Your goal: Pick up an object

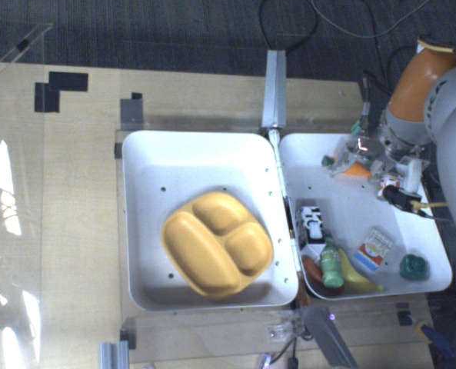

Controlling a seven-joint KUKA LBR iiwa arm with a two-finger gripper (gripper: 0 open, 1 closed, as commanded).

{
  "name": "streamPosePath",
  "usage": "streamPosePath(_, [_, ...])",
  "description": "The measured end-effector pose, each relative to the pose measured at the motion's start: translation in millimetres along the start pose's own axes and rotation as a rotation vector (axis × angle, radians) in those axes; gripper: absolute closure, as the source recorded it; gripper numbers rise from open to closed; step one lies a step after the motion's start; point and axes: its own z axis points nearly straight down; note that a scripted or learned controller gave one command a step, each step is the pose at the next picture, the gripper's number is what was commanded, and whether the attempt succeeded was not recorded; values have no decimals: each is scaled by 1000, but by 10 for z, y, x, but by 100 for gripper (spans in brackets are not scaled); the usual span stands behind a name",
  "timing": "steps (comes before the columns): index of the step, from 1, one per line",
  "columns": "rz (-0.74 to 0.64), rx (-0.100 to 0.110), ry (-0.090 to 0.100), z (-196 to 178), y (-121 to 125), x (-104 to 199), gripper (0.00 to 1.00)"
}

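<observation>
Robot gripper (pixel 364 154) low over an orange object (pixel 356 171) in the right bin (pixel 435 283); grip unclear; yellow tray (pixel 216 242) in the left bin (pixel 147 206)

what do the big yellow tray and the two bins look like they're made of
The yellow tray: probably moulded plastic, smooth with a soft sheen on its three rounded compartments. The left bin and right bin: seemingly thin formed plastic or painted sheet, matte white with rounded corners; the view leaves it open.
</observation>
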Motion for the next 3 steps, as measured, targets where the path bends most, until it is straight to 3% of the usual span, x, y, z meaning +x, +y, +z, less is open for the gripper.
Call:
streamPosePath(1, [0,11,-5,-32,-29,-35,100])
streamPosePath(2, [-7,4,4,-56,-6,43,0])
streamPosePath(3, [-12,6,-3,-129,-7,26,100])
